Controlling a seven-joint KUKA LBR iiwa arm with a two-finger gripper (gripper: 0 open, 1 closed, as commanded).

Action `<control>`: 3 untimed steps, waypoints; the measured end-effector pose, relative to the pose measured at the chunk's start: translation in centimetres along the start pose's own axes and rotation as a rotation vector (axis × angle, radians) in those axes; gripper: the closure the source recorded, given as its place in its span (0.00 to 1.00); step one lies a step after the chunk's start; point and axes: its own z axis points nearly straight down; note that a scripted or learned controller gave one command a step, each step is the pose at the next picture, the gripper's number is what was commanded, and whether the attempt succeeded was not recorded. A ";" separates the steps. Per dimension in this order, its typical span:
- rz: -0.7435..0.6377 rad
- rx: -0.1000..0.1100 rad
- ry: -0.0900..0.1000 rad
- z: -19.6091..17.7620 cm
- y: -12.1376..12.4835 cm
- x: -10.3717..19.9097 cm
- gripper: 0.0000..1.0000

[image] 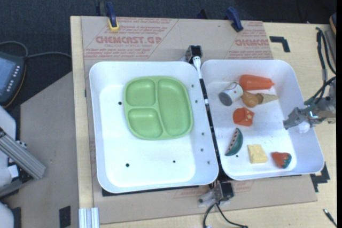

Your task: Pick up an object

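A wide sheet of brown cardboard printed with red lettering (133, 34) covers the bench, pinned at its far edge by two blue clamps, one left (111, 13) and one right (233, 17).

On it sit two shallow white plastic bins side by side, touching along their inner rims. The left bin (107, 157) holds one thing — a pale green plastic plate divided into three compartments (158, 108), lying flat in the bin's far half.

The right bin (310, 160) carries the small toy items. An orange carrot-shaped piece (256, 82) lies at the far side. Just beneath it is a tan cone-like piece (256, 98), with a small grey and white cylinder (230, 95) near its left end. Nearer the middle sits a red, chunky, pepper-like piece (243, 116). Toward the near edge are a watermelon slice with a green rind (234, 142), then a yellow block like a cheese cube (257, 154), then a red strawberry-like piece with a green tip (281, 159), set in a loose row from left to right.

The grey gripper (299, 120) reaches in over the right rim of the right bin, well apart from the carrot and above the strawberry piece — whether its fingers are apart or together I cannot tell, and nothing shows between them.
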 end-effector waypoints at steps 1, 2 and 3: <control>0.000 0.002 0.000 -2.3 0.1 0.0 1.00; -0.003 0.008 0.006 -1.2 2.0 5.1 1.00; -0.004 0.005 0.004 -0.5 4.4 9.8 1.00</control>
